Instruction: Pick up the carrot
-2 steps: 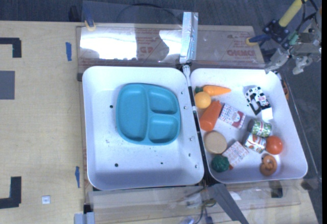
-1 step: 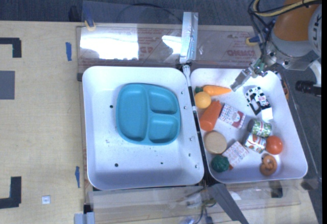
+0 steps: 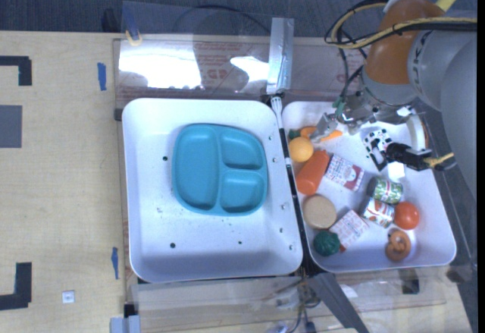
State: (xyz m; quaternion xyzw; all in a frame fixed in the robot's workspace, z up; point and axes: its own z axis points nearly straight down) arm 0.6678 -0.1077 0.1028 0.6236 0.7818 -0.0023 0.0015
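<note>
From above, two white bins sit side by side on the bench; the left bin [image 3: 144,195] holds a blue divided plate [image 3: 220,169]; the right bin [image 3: 443,237] is crowded with toy food. The tool [image 3: 331,129] hangs over the right bin's upper left corner, at about ten o'clock in that bin; the carrot [image 3: 329,137] lies just under its tip, touching or nearly so, its orange end pointing toward three o'clock; how far the tool stands open I cannot tell. A yellow ball [image 3: 301,149] sits at eight o'clock from the carrot; an orange bottle [image 3: 312,173] lies at six.
</note>
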